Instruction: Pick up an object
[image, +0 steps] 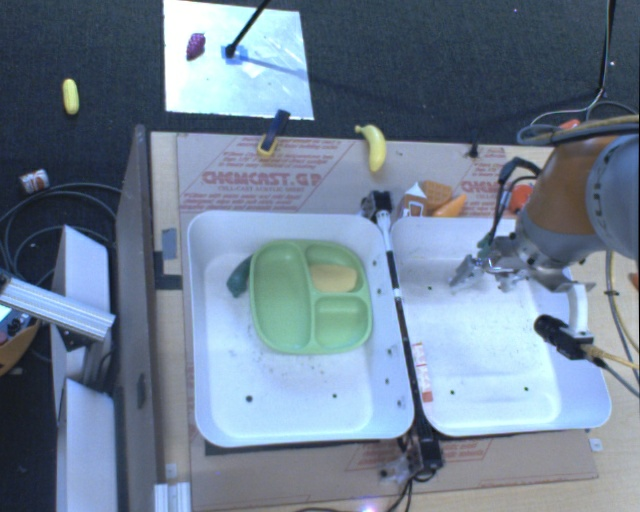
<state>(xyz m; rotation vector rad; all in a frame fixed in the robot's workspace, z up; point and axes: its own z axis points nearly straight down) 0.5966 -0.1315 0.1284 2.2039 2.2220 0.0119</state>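
My gripper (484, 274) hangs over the upper middle of the right bin (500, 400), its two grey fingers spread open with nothing between them. The left bin (290, 400) holds a green divided plate (300, 320). A yellow object (334, 276) lies in the plate's upper right compartment. A dark green object (238, 276) pokes out from under the plate's left rim. All of these lie well to the left of the gripper, across the divider between the bins.
Beyond the bins, a banana (375, 147) and a blue-and-yellow tool (270, 135) lie on the cardboard. Orange items (440, 200) sit just behind the right bin's far rim. The arm's black cabled part (560, 337) hangs over the right bin's right side.
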